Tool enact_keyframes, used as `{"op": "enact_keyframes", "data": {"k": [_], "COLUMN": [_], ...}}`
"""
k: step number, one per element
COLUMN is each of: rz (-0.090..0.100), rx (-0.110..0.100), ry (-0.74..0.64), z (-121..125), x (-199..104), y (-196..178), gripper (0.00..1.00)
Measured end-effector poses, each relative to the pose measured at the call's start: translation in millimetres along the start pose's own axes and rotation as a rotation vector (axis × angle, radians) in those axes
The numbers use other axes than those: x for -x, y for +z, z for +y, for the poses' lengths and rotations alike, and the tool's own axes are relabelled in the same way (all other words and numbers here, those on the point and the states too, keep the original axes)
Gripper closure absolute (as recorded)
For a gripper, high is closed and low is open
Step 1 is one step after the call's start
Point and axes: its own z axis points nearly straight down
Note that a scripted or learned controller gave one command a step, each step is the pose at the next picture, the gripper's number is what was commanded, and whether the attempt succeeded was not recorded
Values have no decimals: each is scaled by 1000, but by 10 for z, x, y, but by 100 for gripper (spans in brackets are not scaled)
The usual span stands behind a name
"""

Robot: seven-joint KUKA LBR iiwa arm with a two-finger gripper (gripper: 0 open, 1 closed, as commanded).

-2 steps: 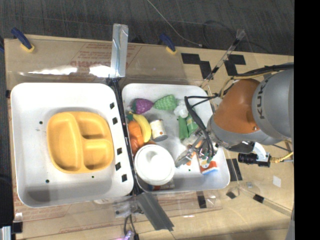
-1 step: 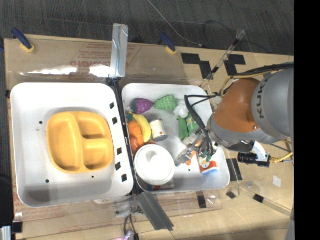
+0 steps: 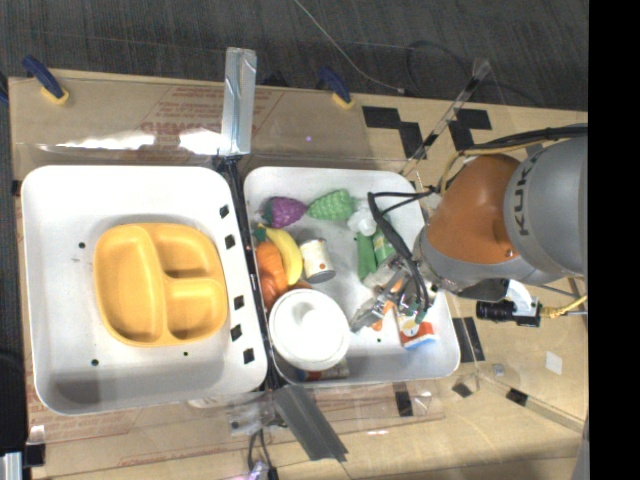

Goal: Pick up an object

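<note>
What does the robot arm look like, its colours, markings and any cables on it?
The arm is grey and rounded, with a glossy orange band above the wrist and dark lettering on the grey shell. Black cables loop beside the wrist. The gripper is small, metallic and cluttered.

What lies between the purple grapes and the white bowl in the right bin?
In the camera view, a banana and an orange fruit lie between the purple grapes and the white bowl, along the right bin's left side.

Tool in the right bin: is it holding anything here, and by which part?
Cannot be told. The tool is low in the right bin beside a green bottle and a small carton, but no object is clearly seen in it.
</note>
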Motion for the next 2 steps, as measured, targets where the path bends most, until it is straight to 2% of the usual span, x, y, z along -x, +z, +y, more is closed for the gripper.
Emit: {"op": "enact_keyframes", "data": {"k": [1,2], "rz": [2,3], "rx": [0,0], "ry": [29,23], "z": [4,17], "x": [-10,-12], "y": [3,-77], "gripper": [0,100]}}
